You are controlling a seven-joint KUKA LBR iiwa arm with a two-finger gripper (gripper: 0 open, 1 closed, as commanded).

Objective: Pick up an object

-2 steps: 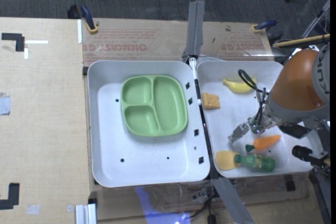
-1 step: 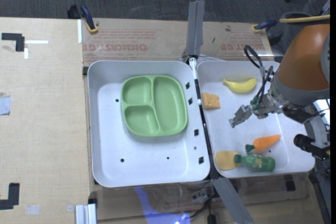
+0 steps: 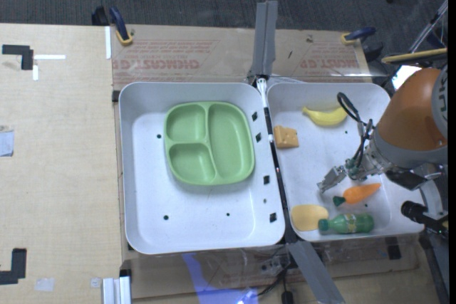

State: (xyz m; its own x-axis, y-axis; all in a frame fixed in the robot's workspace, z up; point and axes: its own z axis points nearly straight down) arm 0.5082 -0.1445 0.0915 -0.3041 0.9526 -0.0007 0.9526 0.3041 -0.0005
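Two bins: a left bin (image 3: 142, 224) and a right bin (image 3: 299, 100) sit side by side on the counter (image 3: 57, 189).
Left bin contents: a green divided plate (image 3: 210, 144), lying flat toward the back of the bin.
Right bin contents: a banana (image 3: 324, 116) near the back wall; a tan chunk of food (image 3: 286, 137) just beside the left wall; a carrot (image 3: 360, 192), a yellow lemon-like piece (image 3: 309, 216) and a green bottle (image 3: 347, 224) lying on its side, all three clustered near the front.
Arm: it reaches in from the right, its orange band above the right bin's far side.
Claw (image 3: 333, 180): low in the right bin, just left of the carrot's green end and above the yellow piece. Its metal tips look slightly spread, with nothing visible between them.
Nearest candidate: the carrot, touching or almost touching the claw's right side; I cannot tell which.
Step in hand: by my reading, the approach or descent before a grasp; nothing is lifted yet.
Next move calls for: shifting the tips toward the right so they straddle the carrot across its narrow width, then closing and rising straight up.
Risk: the bottle and yellow piece lie close, so a closing tip may nudge them or pinch only the carrot's leafy end.
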